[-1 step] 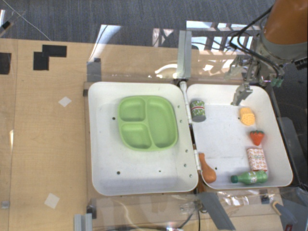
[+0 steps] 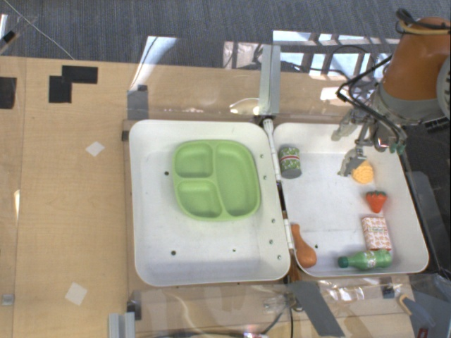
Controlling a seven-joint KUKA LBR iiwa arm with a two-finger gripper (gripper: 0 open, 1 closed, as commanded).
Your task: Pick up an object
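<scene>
One yellow toy sits under the open gripper at right; being round, it may slip away.

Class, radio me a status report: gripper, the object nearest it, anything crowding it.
Gripper low in right white bin. Small yellow fruit-shaped toy directly beside it, grasp unconfirmed. Red strawberry toy just below, apart.

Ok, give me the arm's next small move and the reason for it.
Probably lower straight down a little. The gripper hangs in the right bin just beside the yellow toy fruit, the closest object, while the strawberry and the can lie farther off.
</scene>
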